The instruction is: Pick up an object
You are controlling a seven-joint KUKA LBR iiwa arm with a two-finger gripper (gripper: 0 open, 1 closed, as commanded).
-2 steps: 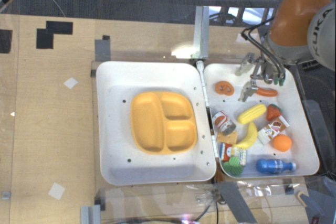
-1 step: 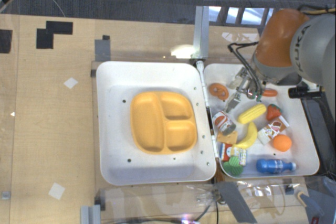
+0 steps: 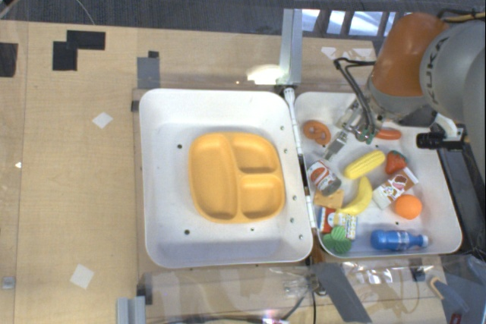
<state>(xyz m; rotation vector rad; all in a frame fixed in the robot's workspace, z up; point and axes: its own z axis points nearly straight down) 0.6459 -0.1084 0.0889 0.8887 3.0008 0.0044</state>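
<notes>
Above right bin, end effector (near corn), left rim close.

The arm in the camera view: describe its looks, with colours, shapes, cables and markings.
The arm is bulky and rounded, with grey casing and a wide orange band above the wrist. Dark lettering runs along the grey shell, too cut off to read. Thin black cables loop from the wrist down to the gripper, a small metallic assembly with green and red bits at its tip.
</notes>
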